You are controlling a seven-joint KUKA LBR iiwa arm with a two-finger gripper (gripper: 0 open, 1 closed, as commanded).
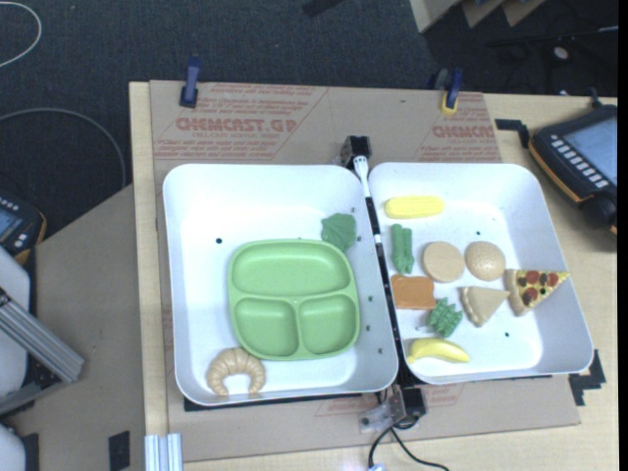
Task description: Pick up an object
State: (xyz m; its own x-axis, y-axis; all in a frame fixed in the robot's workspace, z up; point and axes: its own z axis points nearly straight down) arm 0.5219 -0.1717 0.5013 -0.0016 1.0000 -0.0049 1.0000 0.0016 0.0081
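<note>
Claw state: can't tell from this shot. Pickable stuff is split over two shallow white bins.

The right bin is the crowded one:
- yellow oblong plastic piece, long axis left-right
- green plastic pod just below it, running top to bottom right along the divider
- two tan round buns side by side
- orange block
- pizza slice, tip pointing right
- tan wedge
- small green broccoli, hard to make out
- yellow banana, lying crosswise near the front wall

The left bin has a green three-section plastic plate, a green leafy piece touching its corner, and a tan croissant in front.
</note>
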